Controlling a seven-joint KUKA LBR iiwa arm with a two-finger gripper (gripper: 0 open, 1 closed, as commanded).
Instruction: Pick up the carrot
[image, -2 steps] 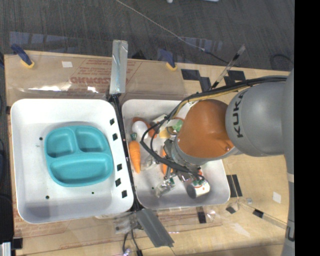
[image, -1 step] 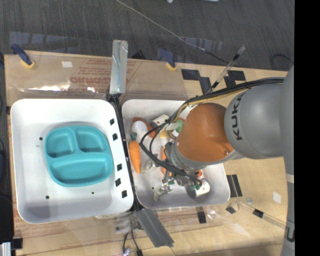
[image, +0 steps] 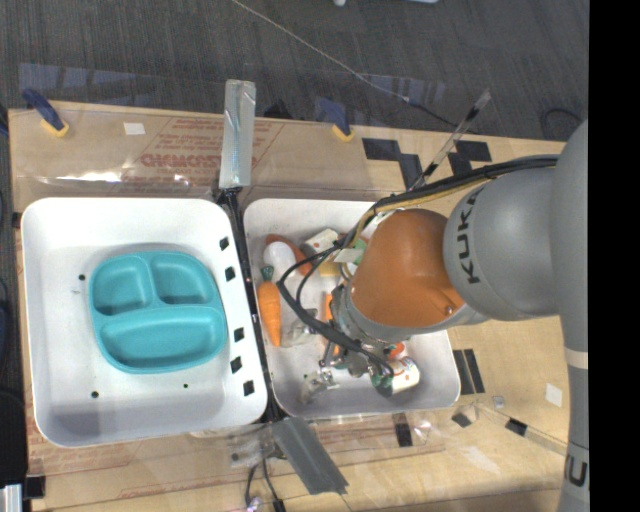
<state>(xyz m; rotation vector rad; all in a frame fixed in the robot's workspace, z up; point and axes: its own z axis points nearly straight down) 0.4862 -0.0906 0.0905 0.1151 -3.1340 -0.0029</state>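
Note:
The carrot (image: 270, 312) is orange and lies lengthwise against the left wall of the right bin (image: 440, 392), near the divider. My gripper (image: 328, 374) hangs below the arm's orange band, low over the front of the same bin. It is to the right of and nearer than the carrot, about a hand's width away and apart from it. The bulky wrist hides much of the bin's middle.
A teal divided plate (image: 155, 308) lies in the left bin (image: 40, 400). In the right bin, a white bottle-like item (image: 279, 262), a red piece (image: 277, 243) and a white card (image: 322, 240) sit behind the carrot. A small white, green and red object (image: 400, 373) lies by the gripper.

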